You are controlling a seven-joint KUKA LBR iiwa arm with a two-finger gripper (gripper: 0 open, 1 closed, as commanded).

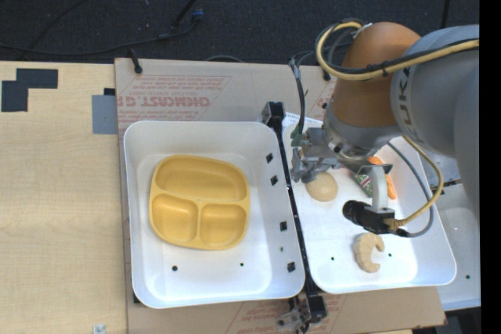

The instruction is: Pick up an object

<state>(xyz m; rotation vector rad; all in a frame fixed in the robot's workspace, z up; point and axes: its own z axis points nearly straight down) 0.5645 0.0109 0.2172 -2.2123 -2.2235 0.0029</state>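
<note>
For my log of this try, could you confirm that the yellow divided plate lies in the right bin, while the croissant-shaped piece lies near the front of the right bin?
Not quite: the camera view shows the yellow divided plate in the left bin, not the right. The croissant-shaped piece does lie near the front of the right bin, as you say.

Arm [438,90] runs off the right edge & covers the back of the right bin [423,270]. Tool [311,160] fingers hidden under the wrist, can't tell their state. Green/orange items [377,177] by the arm only partly visible, too small to ID.
</note>
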